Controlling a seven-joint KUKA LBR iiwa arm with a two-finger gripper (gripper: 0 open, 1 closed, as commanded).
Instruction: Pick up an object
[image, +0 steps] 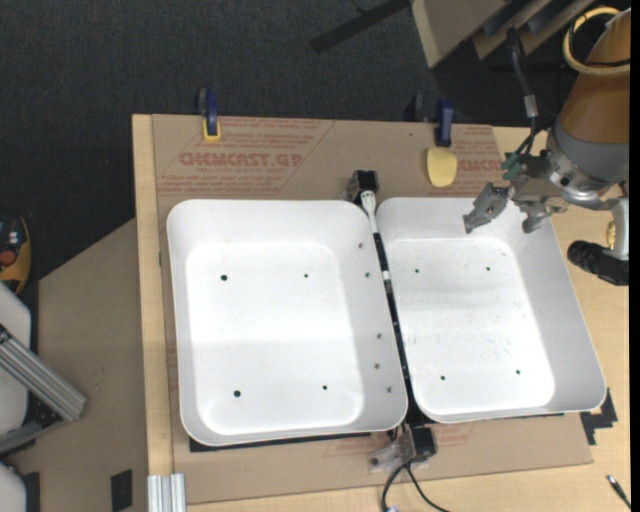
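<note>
gripper (508, 207) spread open, gripping nothing, hovering over far edge of right bin (560, 395). yellow object (441, 166) on board just beyond that bin, left of gripper.

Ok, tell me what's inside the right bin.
The right bin shows bare white floor with small dark dots. The gripper hangs over its far edge, hiding a little of the rim there.

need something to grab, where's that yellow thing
In the camera view the pale yellow object lies on the board behind the right bin, outside it, just below the right blue clamp.
</note>
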